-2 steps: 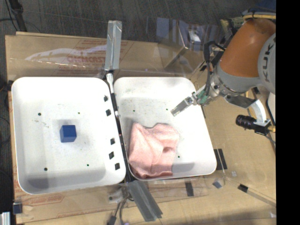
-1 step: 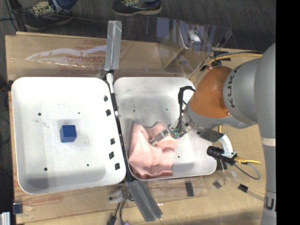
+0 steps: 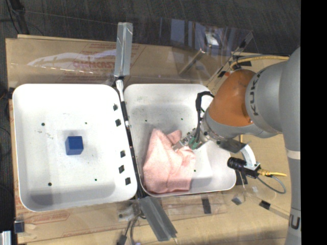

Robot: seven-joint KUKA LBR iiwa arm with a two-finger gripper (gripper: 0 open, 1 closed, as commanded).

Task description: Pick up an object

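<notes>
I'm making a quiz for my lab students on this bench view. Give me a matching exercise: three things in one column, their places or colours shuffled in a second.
Column 1:
1. blue cube
2. pink cloth
3. end effector

Column 2:
A. lying in the right bin
B. at the cloth's upper right edge
C. alone in the left bin

Pairs: 1-C, 2-A, 3-B

My one fixed camera looks down at a slant over both bins (image 3: 66, 93), the arm (image 3: 271, 101) entering from its right.
</notes>
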